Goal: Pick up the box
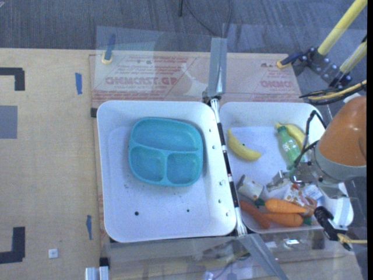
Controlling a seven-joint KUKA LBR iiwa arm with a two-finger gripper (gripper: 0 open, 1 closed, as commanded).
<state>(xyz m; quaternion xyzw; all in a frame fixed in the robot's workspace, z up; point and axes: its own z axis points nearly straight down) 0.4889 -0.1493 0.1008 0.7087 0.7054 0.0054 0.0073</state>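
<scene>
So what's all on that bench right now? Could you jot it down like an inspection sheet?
Surface: two white bins side by side, left bin and right bin, on a wooden bench.
Job's things: a small box-like item lies in the right bin by the divider; too small to be sure it is the box.
Clutter: teal divided plate in the left bin; banana, green bottle, carrots and a printed packet in the right bin.
Grippers: gripper low over the right bin's pile; its grasp cannot be judged.
Cables: black cable loop on the floor beyond the bench.
Surroundings: grey carpet, yellow poles.
</scene>
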